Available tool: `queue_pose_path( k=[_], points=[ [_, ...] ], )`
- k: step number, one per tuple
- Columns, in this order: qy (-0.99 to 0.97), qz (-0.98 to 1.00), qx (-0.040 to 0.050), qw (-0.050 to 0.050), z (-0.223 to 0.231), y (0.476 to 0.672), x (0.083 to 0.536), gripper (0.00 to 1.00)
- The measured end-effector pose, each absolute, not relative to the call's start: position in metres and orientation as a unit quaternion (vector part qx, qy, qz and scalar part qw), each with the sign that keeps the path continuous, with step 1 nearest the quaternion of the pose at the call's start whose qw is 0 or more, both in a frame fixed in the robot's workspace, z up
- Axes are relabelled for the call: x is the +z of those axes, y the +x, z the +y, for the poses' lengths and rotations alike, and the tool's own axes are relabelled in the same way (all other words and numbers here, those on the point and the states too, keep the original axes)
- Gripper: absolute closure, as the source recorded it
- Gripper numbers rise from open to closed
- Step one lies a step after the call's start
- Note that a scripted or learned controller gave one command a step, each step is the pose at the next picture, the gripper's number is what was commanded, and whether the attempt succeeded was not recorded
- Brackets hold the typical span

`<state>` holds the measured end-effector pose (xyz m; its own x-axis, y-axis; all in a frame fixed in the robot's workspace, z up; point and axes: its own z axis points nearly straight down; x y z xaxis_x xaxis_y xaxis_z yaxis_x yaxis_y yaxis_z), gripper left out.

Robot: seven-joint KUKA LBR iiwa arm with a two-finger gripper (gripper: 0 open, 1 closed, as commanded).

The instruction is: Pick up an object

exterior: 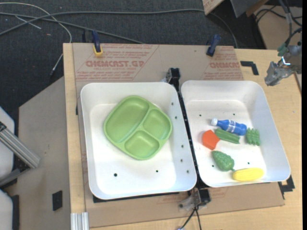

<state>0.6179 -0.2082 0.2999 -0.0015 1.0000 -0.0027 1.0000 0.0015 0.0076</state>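
Observation:
The right bin (249, 94) holds several small toys. A blue and white bottle (230, 125) lies above a long green vegetable (227, 136), with an orange piece (209, 139) to their left. A small leafy green piece (253, 136) sits at the right, a knobbly green piece (223, 160) lower down, and a yellow piece (248, 174) near the front rim. My gripper (275, 74) hangs beyond the right bin's far right corner, high above the bench and apart from every toy.
The left bin (96, 166) bears a light green divided plate (138, 127). Both bins rest on a cardboard sheet (120, 61) held by blue clamps (97, 46) at the back. Cables lie on the dark floor behind.

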Motion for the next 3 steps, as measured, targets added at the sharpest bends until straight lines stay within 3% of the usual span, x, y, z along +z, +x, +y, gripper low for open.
queue_pose_path(
  k=[1,3],
  points=[
    [0.705,0.709,0.0001,-0.002,-0.152,0.623,0.279,1.00],
    [0.705,0.709,-0.0002,-0.003,-0.040,0.629,0.254,1.00]
  ],
)
